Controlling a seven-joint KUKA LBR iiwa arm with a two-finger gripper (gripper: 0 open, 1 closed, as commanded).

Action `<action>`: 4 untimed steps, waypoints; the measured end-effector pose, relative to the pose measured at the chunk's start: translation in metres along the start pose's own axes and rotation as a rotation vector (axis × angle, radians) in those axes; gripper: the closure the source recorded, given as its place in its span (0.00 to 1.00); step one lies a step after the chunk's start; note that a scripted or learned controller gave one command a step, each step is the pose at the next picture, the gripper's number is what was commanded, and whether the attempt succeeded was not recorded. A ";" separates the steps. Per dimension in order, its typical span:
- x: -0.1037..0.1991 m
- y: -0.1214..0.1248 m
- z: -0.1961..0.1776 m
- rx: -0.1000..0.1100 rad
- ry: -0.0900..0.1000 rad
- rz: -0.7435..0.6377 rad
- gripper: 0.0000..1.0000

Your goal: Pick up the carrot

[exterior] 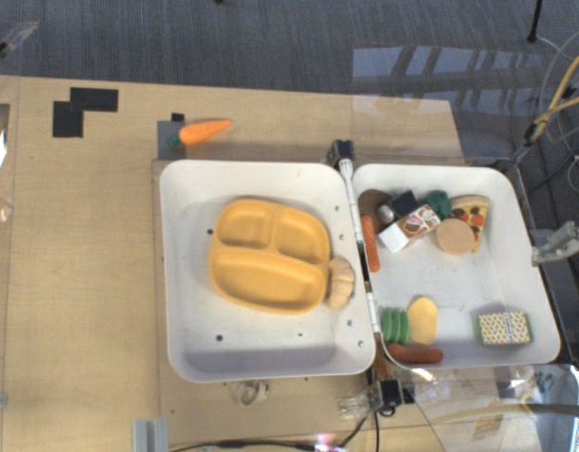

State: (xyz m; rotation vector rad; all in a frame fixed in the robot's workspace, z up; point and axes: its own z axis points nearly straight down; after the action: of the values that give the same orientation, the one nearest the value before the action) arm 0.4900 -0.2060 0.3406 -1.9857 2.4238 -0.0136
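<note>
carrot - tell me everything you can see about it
The carrot is a small orange toy, plastic by its look, tapering to a point at its right end, with a green stub at its left. It lies on its side on the wooden bench, outside both bins, just behind the left bin. Its green end meets a small dark block.

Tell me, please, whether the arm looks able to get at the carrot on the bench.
Probably yes: the carrot lies uncovered on the bench beyond the left bin's far rim, nothing over it. The gripper sits past the right bin, so it must cross both bins.
</note>
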 end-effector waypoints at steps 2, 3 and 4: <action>-0.004 0.001 0.001 -0.002 -0.002 -0.517 0.00; -0.009 0.003 0.020 -0.003 -0.004 -0.870 0.00; -0.010 0.000 0.008 0.006 -0.003 -0.868 1.00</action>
State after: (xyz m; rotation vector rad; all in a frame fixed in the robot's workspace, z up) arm 0.4919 -0.1959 0.3323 -2.8196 1.3629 -0.0210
